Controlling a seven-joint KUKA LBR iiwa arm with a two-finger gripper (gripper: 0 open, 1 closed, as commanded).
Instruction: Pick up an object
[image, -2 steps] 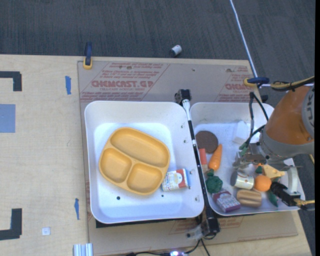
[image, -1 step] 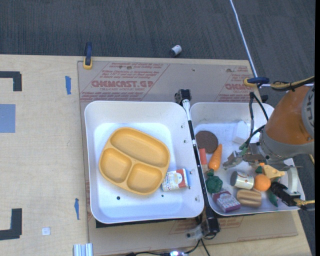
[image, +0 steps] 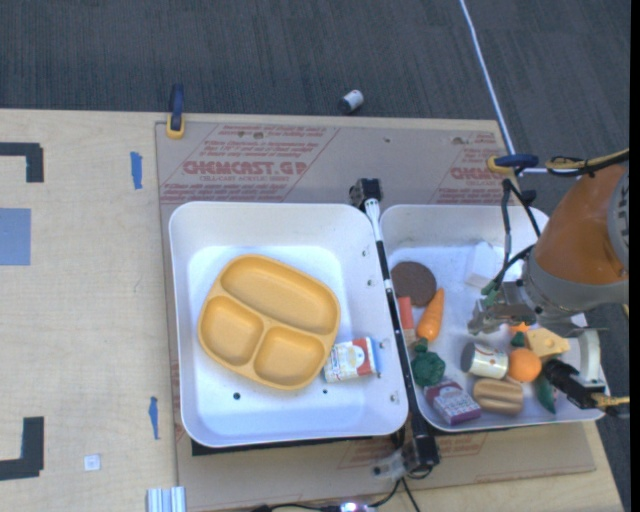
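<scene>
the grey arm's two-finger gripper (image: 487, 318) is hovering low over the right shallow white bin (image: 440, 232), just above the small cream cylinder (image: 487, 361), carrying nothing visible; the approach step is in hand. next it is needing a straight descent onto that cylinder, beside the orange ball (image: 524, 366).

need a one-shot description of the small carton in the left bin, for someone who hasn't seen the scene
Start at the left white bin, which holds a yellow three-compartment plate. Just off the plate's lower right edge, near the divider between the two bins, lies the small carton. It is white with red markings, and is the bin's one loose item besides the plate.
</scene>
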